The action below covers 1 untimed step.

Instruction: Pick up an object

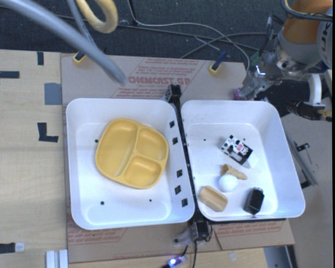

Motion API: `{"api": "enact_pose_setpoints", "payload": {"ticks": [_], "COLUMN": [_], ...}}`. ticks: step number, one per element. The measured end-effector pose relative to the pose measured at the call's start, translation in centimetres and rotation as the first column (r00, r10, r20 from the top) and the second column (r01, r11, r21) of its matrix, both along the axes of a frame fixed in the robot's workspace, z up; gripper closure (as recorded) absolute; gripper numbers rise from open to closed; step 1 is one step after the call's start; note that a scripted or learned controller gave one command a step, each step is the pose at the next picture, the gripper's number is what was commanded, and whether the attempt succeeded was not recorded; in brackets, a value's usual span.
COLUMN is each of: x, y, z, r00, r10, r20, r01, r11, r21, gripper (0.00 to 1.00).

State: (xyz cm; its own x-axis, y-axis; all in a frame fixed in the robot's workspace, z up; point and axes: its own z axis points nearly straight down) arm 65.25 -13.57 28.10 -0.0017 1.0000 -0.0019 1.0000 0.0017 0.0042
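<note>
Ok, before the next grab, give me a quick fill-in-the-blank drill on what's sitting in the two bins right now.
1. The yellow divided tray lies in the ____ bin.
2. The white ball sits in the right bin, just above the tan ____.
3. The small black object lies to the ____ of that block in the view.
4. The gripper is above the ____ rim of the right bin, outside it.

Missing words: left; block; right; far
</note>
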Motion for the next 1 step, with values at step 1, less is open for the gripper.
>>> {"api": "enact_pose_setpoints", "payload": {"ticks": [1], "x": [-3.29], "y": [4.63], "z": [-1.16], "r00": [1.0], "r10": [0.002], "r20": [-0.007], "r01": [-0.002], "r11": [1.0], "r21": [0.003], "gripper": [1.0]}}
